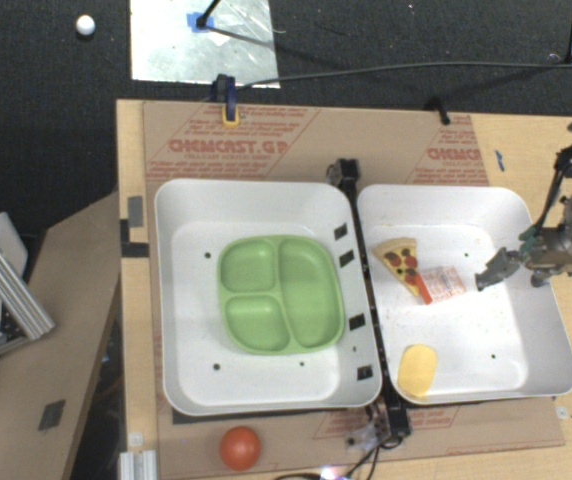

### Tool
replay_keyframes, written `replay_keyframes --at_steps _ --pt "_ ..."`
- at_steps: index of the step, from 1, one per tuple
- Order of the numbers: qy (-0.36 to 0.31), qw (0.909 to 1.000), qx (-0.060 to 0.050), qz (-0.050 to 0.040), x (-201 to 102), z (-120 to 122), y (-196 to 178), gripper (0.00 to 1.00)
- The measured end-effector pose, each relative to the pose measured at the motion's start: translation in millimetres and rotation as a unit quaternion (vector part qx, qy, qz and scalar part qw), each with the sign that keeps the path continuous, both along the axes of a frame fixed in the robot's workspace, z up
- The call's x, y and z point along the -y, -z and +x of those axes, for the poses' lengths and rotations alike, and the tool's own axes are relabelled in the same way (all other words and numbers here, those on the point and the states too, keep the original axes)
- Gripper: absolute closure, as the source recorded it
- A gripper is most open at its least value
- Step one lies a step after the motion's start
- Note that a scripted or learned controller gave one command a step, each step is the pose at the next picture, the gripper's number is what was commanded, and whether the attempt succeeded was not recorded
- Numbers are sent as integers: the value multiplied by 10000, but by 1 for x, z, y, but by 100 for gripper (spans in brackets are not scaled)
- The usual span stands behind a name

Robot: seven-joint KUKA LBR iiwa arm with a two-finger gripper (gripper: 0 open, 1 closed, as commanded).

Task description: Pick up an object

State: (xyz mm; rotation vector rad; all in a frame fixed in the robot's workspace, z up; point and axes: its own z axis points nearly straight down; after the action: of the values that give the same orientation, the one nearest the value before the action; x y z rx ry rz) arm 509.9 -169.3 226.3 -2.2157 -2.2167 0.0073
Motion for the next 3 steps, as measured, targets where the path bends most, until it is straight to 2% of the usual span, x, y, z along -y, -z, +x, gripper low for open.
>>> replay_keyframes --at_steps 1,2,3 --pt "-14 10000 50 -11 0 2 -5 0" --pt "-4 10000 26 -4 0 1 58 0" --pt "-4 10000 33 -6 3 -3 101 0"
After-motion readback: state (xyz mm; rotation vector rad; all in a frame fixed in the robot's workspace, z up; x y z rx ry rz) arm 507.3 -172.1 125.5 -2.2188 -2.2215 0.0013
